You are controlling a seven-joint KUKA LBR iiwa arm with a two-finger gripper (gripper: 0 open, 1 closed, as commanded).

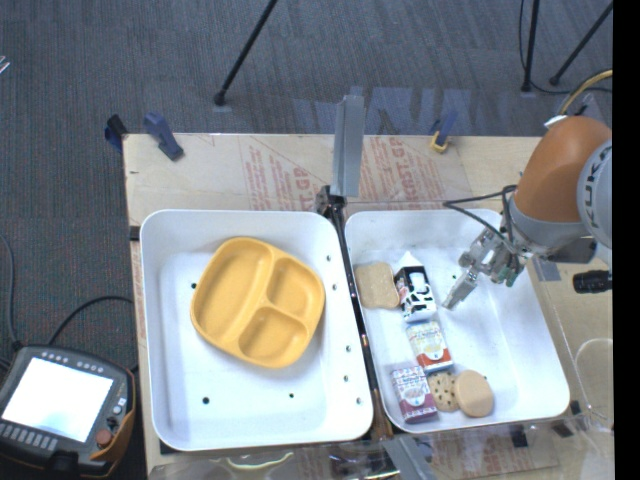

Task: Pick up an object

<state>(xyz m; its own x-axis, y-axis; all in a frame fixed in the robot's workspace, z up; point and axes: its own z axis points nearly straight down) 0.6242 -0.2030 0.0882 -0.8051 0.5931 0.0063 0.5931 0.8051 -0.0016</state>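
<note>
Milk carton (416, 290) — just left of gripper (458, 296).

A rounded orange band (562, 168) is being shown above the wrist of the arm (590, 183), with grey casing beside it carrying dark lettering, partly cut off. A thin black cable (478, 206) is being seen looping along the wrist. The tool (468, 286) is being seen as bare grey metal, with slender fingers (460, 290).
</note>
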